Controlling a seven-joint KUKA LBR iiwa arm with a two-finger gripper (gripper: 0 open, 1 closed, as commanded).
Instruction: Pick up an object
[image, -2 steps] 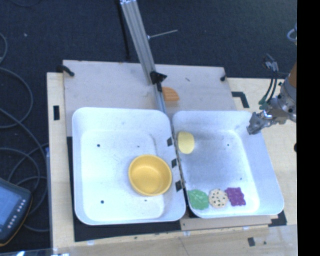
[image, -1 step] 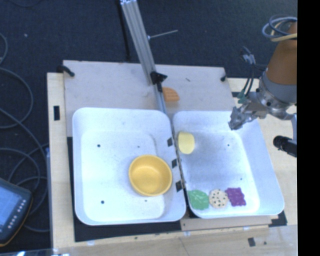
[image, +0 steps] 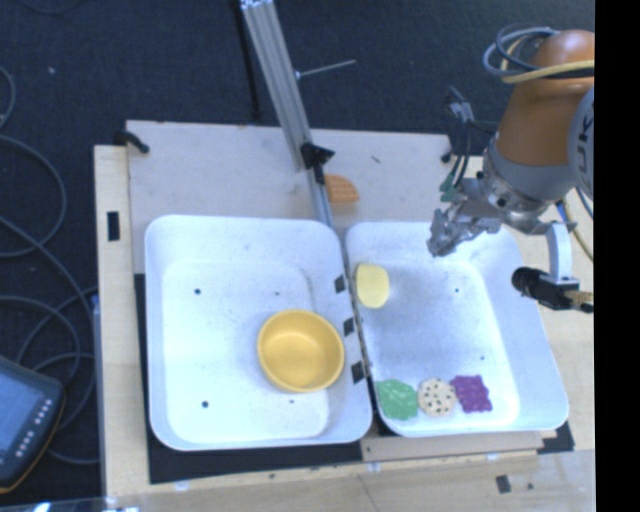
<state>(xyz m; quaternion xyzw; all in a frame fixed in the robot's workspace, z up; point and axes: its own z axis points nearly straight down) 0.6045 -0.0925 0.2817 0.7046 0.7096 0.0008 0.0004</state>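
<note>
Two white bins (image: 520, 330) share the bench. Gripper (image: 443, 240), grip state unclear, hovers above the pale yellow piece (image: 372, 286). Approach stage, I judge; descent comes next.

a pale wooden worktop (image: 220, 180) stands on dark carpeted floor (image: 60, 60); black cables (image: 30, 290) trail at left, beside a tablet screen (image: 20, 420). a metal pole (image: 285, 90) rises behind.

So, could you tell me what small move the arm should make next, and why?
Probably a short move toward the pale yellow piece, then down onto it. The gripper hangs over the far end of the right bin with nothing visibly in it, and that piece lies alone nearby, while the green, cookie-like and purple pieces crowd the near edge.
</note>
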